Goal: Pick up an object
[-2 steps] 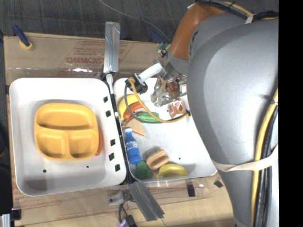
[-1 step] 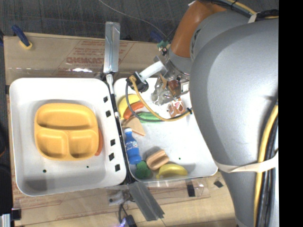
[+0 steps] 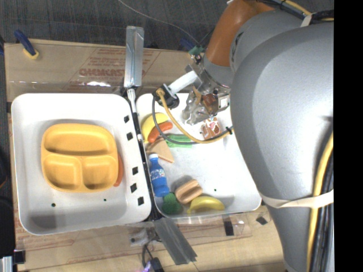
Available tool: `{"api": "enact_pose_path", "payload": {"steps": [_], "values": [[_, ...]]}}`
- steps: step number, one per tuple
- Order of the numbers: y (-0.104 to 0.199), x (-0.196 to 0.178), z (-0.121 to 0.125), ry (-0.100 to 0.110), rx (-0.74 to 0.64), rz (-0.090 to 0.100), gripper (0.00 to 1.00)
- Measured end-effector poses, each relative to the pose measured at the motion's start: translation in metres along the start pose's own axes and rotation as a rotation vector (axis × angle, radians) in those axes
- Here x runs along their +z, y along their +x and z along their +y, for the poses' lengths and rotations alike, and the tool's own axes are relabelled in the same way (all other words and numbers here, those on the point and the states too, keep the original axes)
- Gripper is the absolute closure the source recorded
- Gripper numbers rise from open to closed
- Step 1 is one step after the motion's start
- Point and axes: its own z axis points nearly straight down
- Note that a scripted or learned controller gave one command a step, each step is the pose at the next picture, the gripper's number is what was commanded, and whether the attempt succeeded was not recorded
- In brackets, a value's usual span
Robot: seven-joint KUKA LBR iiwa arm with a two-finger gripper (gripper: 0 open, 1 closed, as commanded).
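Two white bins side by side on your bench: the left bin (image 3: 22, 152) has a yellow divided tray (image 3: 79, 154) in it, and the right bin (image 3: 238, 191) holds the pickable stuff. You've got a blue bottle (image 3: 157, 177), a hot dog (image 3: 188, 190) and a banana (image 3: 206, 204) at the near end. Your gripper (image 3: 195, 109) sits over the far end, can't tell how it's set.

**Robot lab bench**

Looks like a robotics test rig: large grey arm with orange band (image 3: 283, 95) over two shallow white plastic bins (image 3: 22, 152), taped cardboard sheet (image 3: 74, 61) beneath, blue clamp (image 3: 25, 44), toy plastic food (image 3: 187, 190).
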Motion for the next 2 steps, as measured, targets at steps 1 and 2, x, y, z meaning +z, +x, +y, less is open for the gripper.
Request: {"api": "enact_pose_path", "payload": {"steps": [1,2], "values": [[0.0,-0.009,-0.001,0.001,-0.008,-0.002,1.0],[-0.027,-0.025,0.005,-0.003,-0.093,0.004,1.0]]}}
